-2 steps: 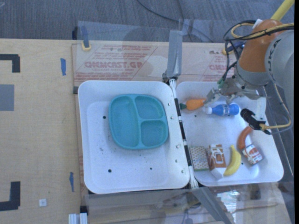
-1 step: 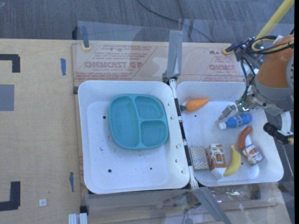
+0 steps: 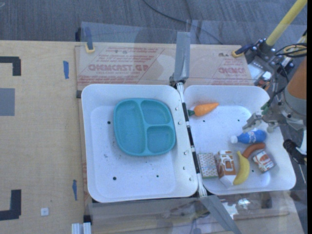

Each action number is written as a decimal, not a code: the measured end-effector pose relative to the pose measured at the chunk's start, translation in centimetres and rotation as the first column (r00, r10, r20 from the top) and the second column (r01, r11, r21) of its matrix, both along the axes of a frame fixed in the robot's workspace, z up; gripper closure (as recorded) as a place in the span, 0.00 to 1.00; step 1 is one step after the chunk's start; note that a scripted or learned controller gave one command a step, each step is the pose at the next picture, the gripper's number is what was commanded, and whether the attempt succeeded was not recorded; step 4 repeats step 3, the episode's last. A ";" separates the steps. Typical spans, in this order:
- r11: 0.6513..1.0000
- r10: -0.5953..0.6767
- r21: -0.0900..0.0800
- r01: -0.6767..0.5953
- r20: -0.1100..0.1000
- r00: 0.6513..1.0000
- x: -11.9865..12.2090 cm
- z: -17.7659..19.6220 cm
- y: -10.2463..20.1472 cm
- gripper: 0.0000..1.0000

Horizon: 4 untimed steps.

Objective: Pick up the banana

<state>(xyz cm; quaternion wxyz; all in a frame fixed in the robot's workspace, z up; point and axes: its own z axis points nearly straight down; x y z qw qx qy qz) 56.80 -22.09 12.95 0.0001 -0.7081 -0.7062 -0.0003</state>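
Left bin (image 3: 97,179): holds a teal divided plate (image 3: 145,126), lying flat toward the rear half; nothing else of note. Right bin (image 3: 214,186): an orange carrot (image 3: 204,109) lies near the rear left corner, well apart from the rest. Along the front edge, from left, a small greenish packet (image 3: 207,165), then a white and orange carton (image 3: 225,167), then the banana (image 3: 242,168), then a reddish sausage-like item (image 3: 253,149) and a small red and white can (image 3: 263,161). The banana lies with its long axis running roughly front to back, slightly curved, touching the carton on its left side and just beside the can on its right. A blue and white bottle (image 3: 249,137) lies just behind it. The gripper (image 3: 258,120) hovers over the rear right part of this bin, above the bottle; the banana therefore lies toward the front and slightly left of it, near but not beneath. Jaw state: cannot be determined, since the fingers blur against the wrist hardware. Nothing is seen held. Judgement: crowding on both flanks of the banana leaves little finger clearance. The arm's upper part is cut off at the right edge.
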 end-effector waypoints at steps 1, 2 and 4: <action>1.000 -0.002 -0.003 0.002 0.007 1.000 -1.4 -4.1 2.0 0.00; 1.000 -0.006 -0.004 0.006 0.012 1.000 -1.3 -3.0 1.8 1.00; 0.999 0.049 -0.001 -0.049 0.002 0.999 1.4 4.9 7.6 1.00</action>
